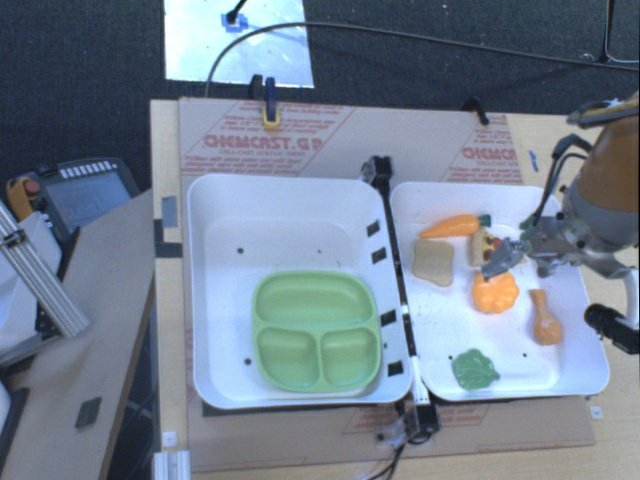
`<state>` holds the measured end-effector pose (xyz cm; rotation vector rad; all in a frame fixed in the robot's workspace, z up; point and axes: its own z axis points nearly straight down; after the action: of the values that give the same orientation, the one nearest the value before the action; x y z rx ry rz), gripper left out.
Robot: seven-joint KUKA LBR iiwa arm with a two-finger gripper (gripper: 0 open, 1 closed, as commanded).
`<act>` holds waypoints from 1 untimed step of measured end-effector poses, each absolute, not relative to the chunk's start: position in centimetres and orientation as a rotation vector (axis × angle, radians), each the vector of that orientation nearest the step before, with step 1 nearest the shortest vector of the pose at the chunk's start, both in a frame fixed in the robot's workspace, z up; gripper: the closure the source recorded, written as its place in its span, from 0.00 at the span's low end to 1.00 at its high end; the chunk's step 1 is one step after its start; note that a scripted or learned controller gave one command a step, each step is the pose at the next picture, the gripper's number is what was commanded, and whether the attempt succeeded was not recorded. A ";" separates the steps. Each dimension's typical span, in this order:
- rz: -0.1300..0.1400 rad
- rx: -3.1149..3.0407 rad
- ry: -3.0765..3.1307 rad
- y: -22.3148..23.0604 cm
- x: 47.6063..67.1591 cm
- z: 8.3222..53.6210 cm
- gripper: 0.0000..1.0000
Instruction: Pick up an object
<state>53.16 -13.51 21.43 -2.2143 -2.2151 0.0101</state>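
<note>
Reaching in from the right edge of the frame, the grey robot arm with its orange band holds its hand low over the right-hand shallow white bin, in that bin's upper middle. Whether its fingers are spread or closed cannot be told from this angle. Just below the hand lies a small orange pumpkin-shaped toy, and beside the hand sits a small yellow and white block. To the upper left of it rests an orange toy carrot with a green top, and below that a tan square slice like toast. A pale orange drumstick-shaped toy lies lower right, and a green leafy toy sits near the bin's bottom edge. The left-hand white bin holds a light green divided plastic plate. Both bins rest on the counter.
</note>
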 end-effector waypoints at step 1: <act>-0.002 -2.219 -2.226 -13.5 53.4 22.1 0.00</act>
<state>53.44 -13.48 22.08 -2.2186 -2.2262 -0.0019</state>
